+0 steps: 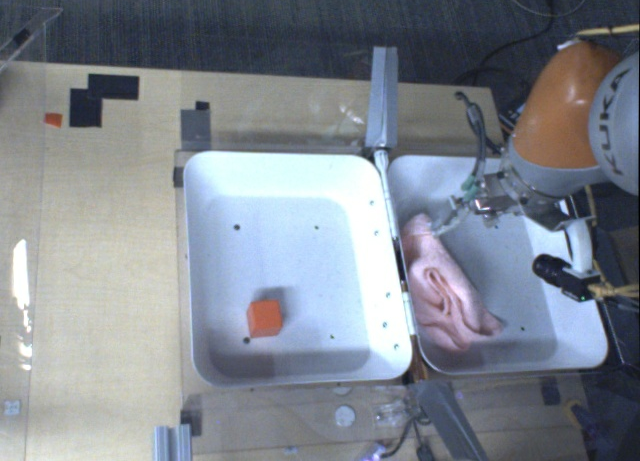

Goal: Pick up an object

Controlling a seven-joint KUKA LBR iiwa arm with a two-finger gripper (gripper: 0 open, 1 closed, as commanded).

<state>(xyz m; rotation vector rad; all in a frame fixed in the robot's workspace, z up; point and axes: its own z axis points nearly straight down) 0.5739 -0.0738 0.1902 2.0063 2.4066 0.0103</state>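
On the grey body of the arm (610, 139), at the right edge of the view, the letters "KUK" can be read in dark print, running downward; the rest of the word is cut off. No other writing is legible.

The pale wooden tabletop (100, 279) carries two shallow white plastic bins, side by side and touching along a grey metal divider bar (381, 99). In the left bin (215, 349) a small orange cube (265, 318) sits near the lower left area of the floor, well apart from the walls. It has no clear long axis.

In the right bin (575, 349) lies a soft pink crumpled cloth (443, 289), close against the left wall of this bin. Its long axis goes from the upper left to the lower right, with the narrow end pointing up toward the far side and the wider folded part toward the near side.

The gripper (470, 199) hangs over the right bin, just beside the upper end of the pink cloth, below the orange band (565, 109) of the arm. Whether the jaws are wide or narrow, I cannot tell, because they are small and partly hidden by cables. Nothing is visible between them.

On the tabletop at the far left there are black flat blocks (100, 97) and a tiny orange square (53, 120).
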